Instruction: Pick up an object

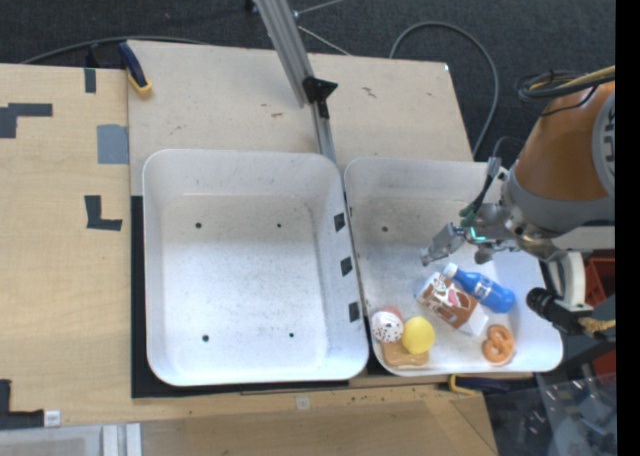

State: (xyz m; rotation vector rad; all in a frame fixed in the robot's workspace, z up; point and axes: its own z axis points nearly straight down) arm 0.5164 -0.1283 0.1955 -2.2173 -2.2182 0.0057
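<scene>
My gripper (457,246) hangs over the middle of the right bin (400,189), just above and to the left of a blue bottle with a white cap (482,290). Nothing shows between the gripper and the objects below it. Next to the bottle lies a brown and white packet (447,305). Along the bin's front edge sit a yellow lemon-like object (418,334), a white ball with red marks (387,325), a tan piece (400,353) and an orange pretzel-shaped toy (497,344).
The left bin (240,264) stands beside the right one, sharing a raised rim. A metal pole (285,29) slants in from the top to the bins' junction. The arm's orange and grey body (565,159) looms over the right edge.
</scene>
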